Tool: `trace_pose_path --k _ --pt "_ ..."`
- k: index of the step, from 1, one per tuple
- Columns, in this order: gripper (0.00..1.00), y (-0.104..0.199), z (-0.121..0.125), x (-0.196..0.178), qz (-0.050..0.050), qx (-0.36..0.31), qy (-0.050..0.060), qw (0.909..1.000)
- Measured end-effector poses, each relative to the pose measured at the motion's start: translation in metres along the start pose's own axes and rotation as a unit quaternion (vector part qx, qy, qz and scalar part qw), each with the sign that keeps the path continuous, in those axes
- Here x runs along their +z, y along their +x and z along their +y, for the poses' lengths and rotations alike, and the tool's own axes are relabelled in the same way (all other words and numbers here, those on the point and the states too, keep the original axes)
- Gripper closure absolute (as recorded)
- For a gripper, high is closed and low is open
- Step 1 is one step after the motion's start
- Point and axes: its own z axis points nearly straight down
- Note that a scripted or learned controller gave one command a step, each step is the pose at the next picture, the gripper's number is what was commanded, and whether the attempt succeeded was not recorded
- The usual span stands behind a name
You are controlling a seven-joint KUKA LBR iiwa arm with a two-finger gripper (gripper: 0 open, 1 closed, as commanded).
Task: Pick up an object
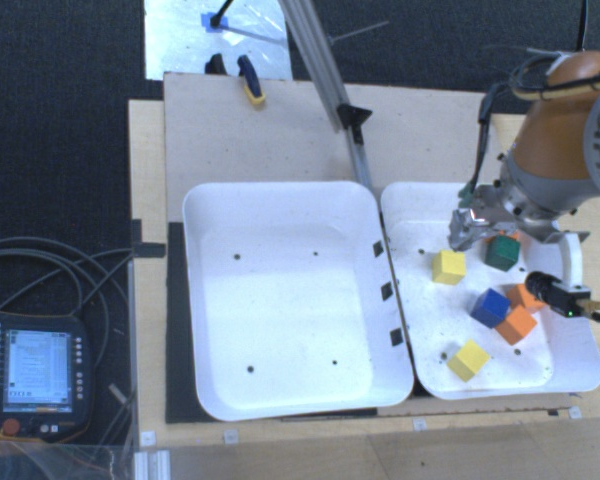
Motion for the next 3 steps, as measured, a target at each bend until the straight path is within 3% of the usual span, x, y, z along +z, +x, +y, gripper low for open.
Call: trace_pose_path --k 3 --pt "1.0 0.144 0.002 -0.031 0.0 0.0 -0.001 1.0"
